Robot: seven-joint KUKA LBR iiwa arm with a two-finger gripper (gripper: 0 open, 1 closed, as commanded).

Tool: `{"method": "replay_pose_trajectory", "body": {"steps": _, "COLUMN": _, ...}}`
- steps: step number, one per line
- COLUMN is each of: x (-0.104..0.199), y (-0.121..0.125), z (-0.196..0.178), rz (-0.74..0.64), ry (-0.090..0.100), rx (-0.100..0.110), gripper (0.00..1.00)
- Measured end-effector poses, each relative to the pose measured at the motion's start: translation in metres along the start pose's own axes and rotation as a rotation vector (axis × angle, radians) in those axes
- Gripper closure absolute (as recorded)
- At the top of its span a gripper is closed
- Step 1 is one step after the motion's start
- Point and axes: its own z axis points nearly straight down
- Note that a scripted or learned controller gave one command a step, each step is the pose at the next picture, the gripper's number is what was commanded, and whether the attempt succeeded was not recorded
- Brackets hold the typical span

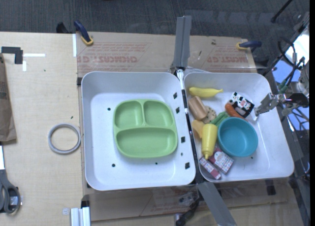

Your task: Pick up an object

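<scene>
The right bin [275,156] holds several objects. A yellow banana [205,91] lies at the back, with a brown bread-like piece [198,107] and a cookie [210,114] below it. A black-and-white cow-patterned box [242,104] rests beside an orange carrot [233,110]. A blue bowl [237,137] sits in the middle, a yellow bottle [209,139] leans to its left, and a pink packet [217,163] lies in front. My gripper [263,107] hovers over the bin's right side, just right of the cow-patterned box, with nothing seen in it.
A green divided plate [145,128] lies in the left bin [96,136]. A roll of tape [64,138] and scissors [9,198] rest on the bench at left. Clamps [83,33] hold the cardboard behind the bins.
</scene>
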Motion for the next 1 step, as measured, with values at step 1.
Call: {"method": "replay_pose_trajectory", "body": {"steps": 1, "x": -0.0174, "y": -0.0123, "z": 0.1112, "rz": 0.002, "ry": 0.001, "rx": 0.000, "gripper": 0.00}}
